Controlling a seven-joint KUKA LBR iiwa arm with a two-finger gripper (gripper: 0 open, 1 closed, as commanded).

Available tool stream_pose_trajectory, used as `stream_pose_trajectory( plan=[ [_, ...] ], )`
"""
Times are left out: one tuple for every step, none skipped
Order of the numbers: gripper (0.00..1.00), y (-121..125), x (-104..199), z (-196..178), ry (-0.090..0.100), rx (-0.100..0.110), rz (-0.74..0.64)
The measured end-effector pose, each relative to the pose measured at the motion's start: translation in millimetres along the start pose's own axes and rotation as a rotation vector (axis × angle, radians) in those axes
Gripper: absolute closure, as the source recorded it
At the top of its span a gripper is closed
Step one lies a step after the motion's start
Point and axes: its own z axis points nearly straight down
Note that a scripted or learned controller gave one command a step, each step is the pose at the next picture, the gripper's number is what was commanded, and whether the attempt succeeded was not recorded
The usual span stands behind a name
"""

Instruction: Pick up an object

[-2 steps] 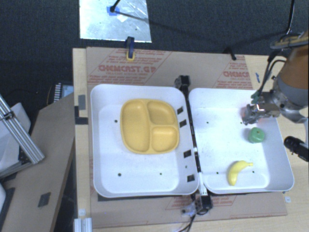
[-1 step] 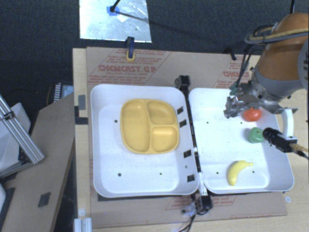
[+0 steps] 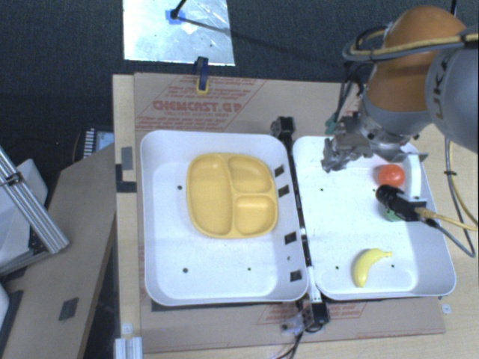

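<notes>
Left bin [image 3: 165, 275] and right bin [image 3: 337, 223] are both white, each marked with a few small black dots. Divided plate [image 3: 228, 194] is pale yellow, plain. Banana [image 3: 368, 265] is a brighter yellow. Round fruit [image 3: 390, 175] is orange-red. Desk [image 3: 198, 105] is tan cardboard printed with red lettering and red slanted lines. Clamp [image 3: 202, 82] is yellow. Foil sheet [image 3: 202, 28] is mottled silver-grey and bears a blue patch [image 3: 174, 15]. Arm [image 3: 419, 51] is grey with an orange band. Hand [image 3: 334, 159] is dull grey. Floor [image 3: 60, 43] is dark blue-grey.

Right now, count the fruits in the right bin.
2: the banana toward the front, the orange-red fruit by the gripper. A half-hidden green thing may be a third.
</notes>
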Motion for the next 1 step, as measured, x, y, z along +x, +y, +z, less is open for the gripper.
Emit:
stream_pose_trajectory(
  plan=[
    [1.00, 15.7, 61.3, 7.7, 0.000, 0.001, -0.001]
  ],
)
